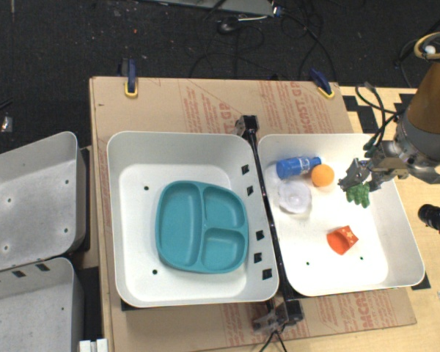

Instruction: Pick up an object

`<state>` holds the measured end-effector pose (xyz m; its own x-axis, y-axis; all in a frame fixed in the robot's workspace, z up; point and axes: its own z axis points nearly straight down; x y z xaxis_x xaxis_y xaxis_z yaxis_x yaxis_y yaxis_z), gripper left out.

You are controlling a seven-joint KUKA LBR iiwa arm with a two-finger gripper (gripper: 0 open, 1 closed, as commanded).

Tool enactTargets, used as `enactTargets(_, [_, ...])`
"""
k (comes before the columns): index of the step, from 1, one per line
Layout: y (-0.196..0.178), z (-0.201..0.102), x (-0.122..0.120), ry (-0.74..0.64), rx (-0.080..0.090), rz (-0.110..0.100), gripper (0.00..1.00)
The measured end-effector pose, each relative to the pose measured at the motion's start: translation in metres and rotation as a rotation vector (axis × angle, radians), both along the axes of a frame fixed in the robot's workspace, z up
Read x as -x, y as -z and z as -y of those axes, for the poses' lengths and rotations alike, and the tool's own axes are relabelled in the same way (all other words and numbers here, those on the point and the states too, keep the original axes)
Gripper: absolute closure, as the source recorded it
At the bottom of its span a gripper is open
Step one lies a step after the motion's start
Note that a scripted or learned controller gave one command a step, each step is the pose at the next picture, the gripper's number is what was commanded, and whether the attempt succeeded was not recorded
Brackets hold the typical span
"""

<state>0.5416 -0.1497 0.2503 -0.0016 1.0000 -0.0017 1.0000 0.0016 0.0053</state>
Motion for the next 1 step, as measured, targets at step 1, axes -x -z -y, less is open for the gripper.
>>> enactTargets(1, [0.0071,-0.0456,-0.0017,-0.005,-0.003,-0.006,1.0])
